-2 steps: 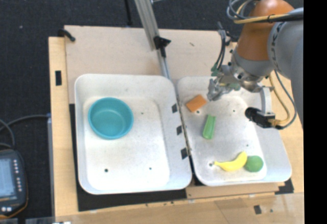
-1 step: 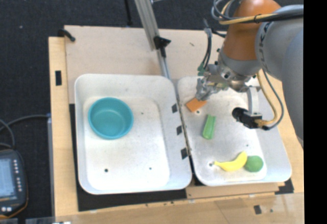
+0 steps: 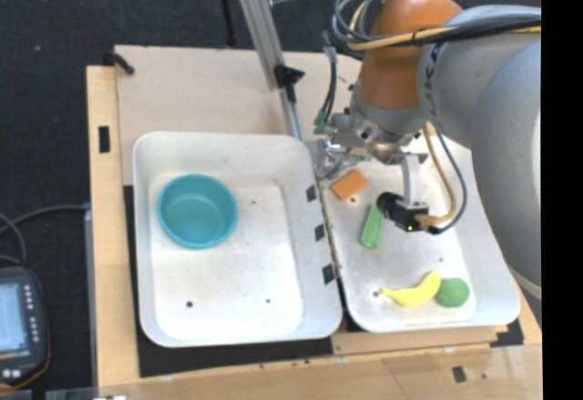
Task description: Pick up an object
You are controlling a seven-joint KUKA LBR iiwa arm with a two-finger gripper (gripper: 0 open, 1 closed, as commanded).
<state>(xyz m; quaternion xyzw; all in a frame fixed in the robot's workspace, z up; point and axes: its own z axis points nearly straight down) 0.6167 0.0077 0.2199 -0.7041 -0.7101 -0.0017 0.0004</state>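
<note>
The hand (image 3: 339, 159) is seen low over the small orange block (image 3: 349, 185), right of frame centre, beside the bin wall (image 3: 321, 198). Its opening cannot be told. The block could be pushed against that wall and missed.

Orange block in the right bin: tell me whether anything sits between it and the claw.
Nothing visible does. The claw hangs just above the orange block, at the bin's upper left. The green cylinder lies apart, lower in the right bin.
</note>
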